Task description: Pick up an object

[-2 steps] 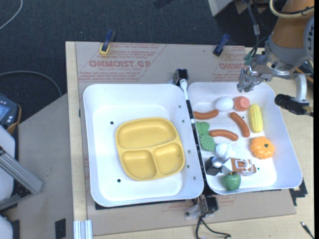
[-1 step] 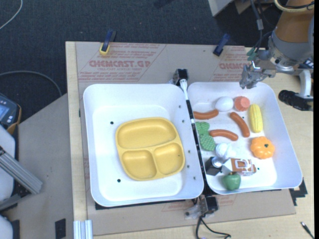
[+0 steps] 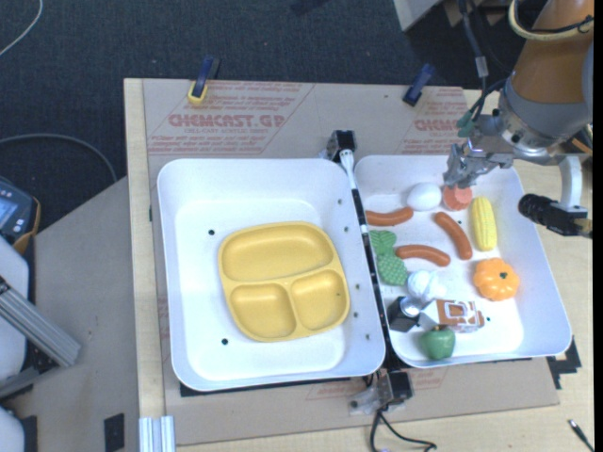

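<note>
- My claw (image 3: 461, 179) is low over the back of the right bin (image 3: 542, 332), just above a small reddish-orange piece (image 3: 459, 197); from this angle I cannot tell whether it is apart or together, or whether it grips anything.
- The reddish-orange piece sits near the bin's far wall, just beside a white egg (image 3: 424, 196) on its left and the top of a yellow corn cob (image 3: 483, 222) on its right.
- Three sausages in the same bin: one (image 3: 388, 217) just left of the egg, one (image 3: 453, 234) lying at a slant beside the corn, one (image 3: 423, 252) nearer the middle.
- An orange pumpkin (image 3: 497, 279) with a green stem rests toward the right side, below the corn.
- A green leafy piece (image 3: 386, 258) lies against the bin's left wall.
- Near the front: a small white ball-like item (image 3: 418, 283), a black object (image 3: 405, 314), a little carton (image 3: 459, 316) in white and orange-brown, and a green apple-like fruit (image 3: 438, 344), all crowded together, touching or nearly so.
- Left bin (image 3: 184, 205) holds a yellow divided tray (image 3: 282, 279) with three compartments, set a little askew.
- Both bins sit side by side on a brown board (image 3: 236, 116) on the table, with clamps (image 3: 201, 81) at its far edge.
</note>
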